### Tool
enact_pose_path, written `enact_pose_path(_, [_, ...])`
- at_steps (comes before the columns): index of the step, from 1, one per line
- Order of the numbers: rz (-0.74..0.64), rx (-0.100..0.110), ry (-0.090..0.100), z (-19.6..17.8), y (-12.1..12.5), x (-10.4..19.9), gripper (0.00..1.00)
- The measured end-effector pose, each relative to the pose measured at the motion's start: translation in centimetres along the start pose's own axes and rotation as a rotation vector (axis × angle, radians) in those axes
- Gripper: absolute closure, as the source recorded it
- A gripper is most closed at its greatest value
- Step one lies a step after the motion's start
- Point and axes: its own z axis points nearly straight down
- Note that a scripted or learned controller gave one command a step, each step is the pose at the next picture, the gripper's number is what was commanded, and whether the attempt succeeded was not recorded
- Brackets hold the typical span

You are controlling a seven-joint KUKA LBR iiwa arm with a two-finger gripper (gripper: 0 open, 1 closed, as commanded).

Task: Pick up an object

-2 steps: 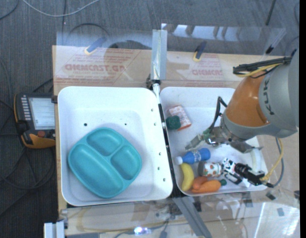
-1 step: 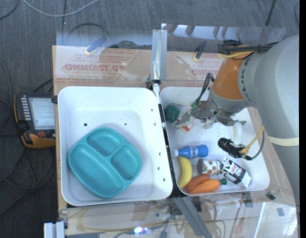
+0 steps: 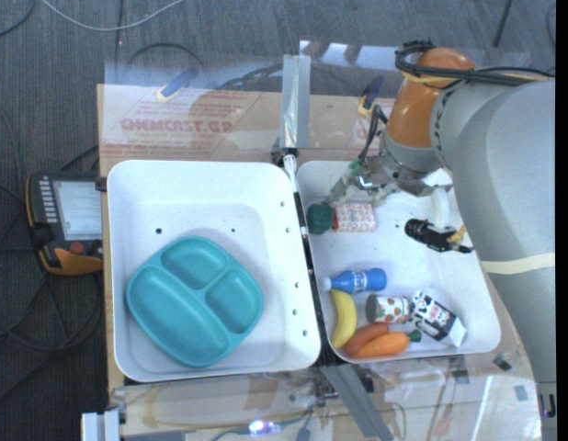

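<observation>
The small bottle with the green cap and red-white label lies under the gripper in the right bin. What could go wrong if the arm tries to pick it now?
1. The small bottle with the green cap and red-white label lies on its side, so it may roll away from the gripper.
2. It lies close to the right white bin's left wall, so a finger may strike that wall.

Views: 1, a fixed camera above the bench.
Direction: downward at a slant, taking in both white bins, the left bin (image 3: 128,246) and the right bin (image 3: 482,324), side by side.
Range: far enough to frame both bins whole, plus surrounding floor and cables.
Arm entry: the grey arm (image 3: 505,154) reaches in from the right, large and close to the lens.
</observation>
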Motion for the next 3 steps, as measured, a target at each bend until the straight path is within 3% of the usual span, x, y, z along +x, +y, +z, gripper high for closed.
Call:
enact_pose_path(1, [0.191,0.010,0.005,-9.4,0.2,3.0,0.00])
enact_pose_path(2, [-0.038,0.008,0.006,-0.6,-1.8,0.7,0.00])
enact_pose_path(3, [-0.074,-0.001,0.002,-0.1,-1.7,0.7,0.00])
